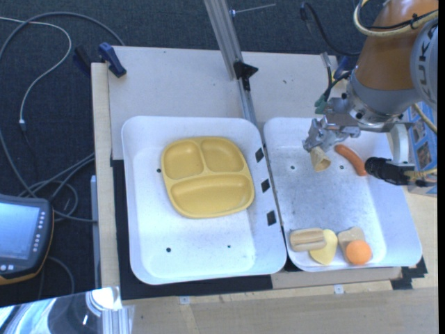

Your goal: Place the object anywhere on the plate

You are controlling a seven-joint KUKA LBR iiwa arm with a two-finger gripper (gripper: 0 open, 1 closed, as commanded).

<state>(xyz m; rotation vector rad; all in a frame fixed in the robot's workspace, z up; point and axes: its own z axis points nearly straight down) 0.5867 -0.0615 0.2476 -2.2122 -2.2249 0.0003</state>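
- The metal two-finger gripper hangs over the far end of the right white bin, with a small tan food piece right at its fingertips. It looks pinched between them, fingers nearly closed.
- The yellow three-compartment plastic plate sits in the left white bin, well to the claw's left across the divider, so that's the way to carry it, I reckon.
- An orange carrot-like toy lies just beside the claw.

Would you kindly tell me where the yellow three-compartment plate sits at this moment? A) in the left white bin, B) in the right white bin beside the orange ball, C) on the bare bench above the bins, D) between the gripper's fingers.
A: the yellow three-compartment plate lies flat in the left white bin, while the gripper is over the right white bin.
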